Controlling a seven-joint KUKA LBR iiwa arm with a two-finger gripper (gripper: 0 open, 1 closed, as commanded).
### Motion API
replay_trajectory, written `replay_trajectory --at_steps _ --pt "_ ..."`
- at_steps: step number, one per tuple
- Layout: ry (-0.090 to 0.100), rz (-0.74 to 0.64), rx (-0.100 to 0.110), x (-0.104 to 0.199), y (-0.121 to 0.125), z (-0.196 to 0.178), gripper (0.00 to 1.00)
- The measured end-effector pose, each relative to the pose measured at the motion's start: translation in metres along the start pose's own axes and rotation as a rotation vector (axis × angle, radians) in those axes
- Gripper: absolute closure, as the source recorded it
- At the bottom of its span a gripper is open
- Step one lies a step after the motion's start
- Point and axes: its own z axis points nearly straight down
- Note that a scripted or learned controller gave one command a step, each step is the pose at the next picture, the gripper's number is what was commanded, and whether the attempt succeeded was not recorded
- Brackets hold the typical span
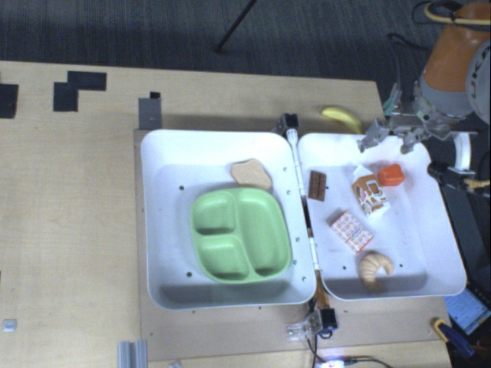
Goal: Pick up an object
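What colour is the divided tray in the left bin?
Light green; the divided tray shows best in the camera view.

Arm point(460, 52) runs off the right edge at upper right. The carton's point(370, 195) print is too small to read, and a blue thing point(469, 313) is cut off at lower right.

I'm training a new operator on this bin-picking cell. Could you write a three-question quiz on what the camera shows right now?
1. True or false: the green divided plate lies in the left bin.
2. Which item lies nearest the right bin's front edge? A) croissant B) chocolate bar C) orange-capped carton
3. Fill in: the banana lies on the ____, outside both bins.

Key: 1 true; 2 A; 3 bench. The gripper hovers over the right bin's far edge.
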Motion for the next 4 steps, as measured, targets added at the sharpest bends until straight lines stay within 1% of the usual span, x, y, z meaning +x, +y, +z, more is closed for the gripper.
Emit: replay_trajectory --at_steps 1,2,3,4 --pt "0.0 0.001 -0.001 0.032 -0.036 0.093 0.0" --pt "0.001 -0.002 -0.003 0.033 -0.035 0.083 1.0" --pt "0.002 -0.001 0.0 0.086 -0.097 0.002 1.0" --pt "0.003 -0.001 0.003 0.123 -0.131 -0.013 1.0"
